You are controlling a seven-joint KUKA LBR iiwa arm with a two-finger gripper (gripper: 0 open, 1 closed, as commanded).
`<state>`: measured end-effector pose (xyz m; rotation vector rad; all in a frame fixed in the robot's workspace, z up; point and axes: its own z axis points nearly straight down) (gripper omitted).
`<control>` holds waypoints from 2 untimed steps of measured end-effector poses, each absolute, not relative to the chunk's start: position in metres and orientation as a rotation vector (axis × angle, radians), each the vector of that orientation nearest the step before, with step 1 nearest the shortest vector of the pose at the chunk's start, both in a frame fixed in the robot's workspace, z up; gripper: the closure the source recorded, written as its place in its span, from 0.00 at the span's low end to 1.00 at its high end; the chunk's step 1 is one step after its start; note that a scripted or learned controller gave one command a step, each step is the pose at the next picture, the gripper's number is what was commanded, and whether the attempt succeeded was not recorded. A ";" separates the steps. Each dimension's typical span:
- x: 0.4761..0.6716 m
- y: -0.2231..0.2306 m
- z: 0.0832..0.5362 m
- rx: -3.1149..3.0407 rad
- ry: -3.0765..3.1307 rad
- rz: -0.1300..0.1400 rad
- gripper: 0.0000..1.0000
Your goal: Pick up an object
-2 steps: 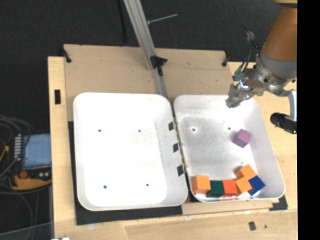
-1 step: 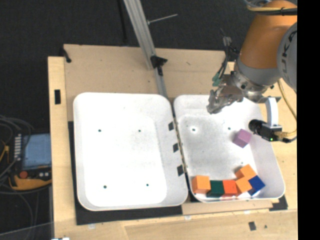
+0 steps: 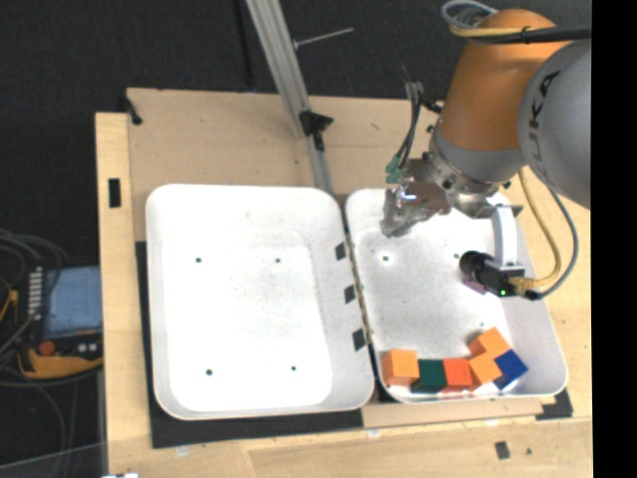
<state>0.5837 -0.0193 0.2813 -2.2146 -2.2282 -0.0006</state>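
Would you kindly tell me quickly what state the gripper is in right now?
Gripper: cannot be told; it sits over the back-left corner of the right bin, away from the blocks.

My table (image 3: 219,137) carries two white bins side by side: the left bin (image 3: 249,297) in the frame's middle, the right bin (image 3: 428,297) touching it. A grey metal rail (image 3: 284,68) slants from the top centre. A blue device (image 3: 72,302) with cables sits at far left.
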 end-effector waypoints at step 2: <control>0.553 0.071 0.262 -2.215 -2.227 0.001 1.00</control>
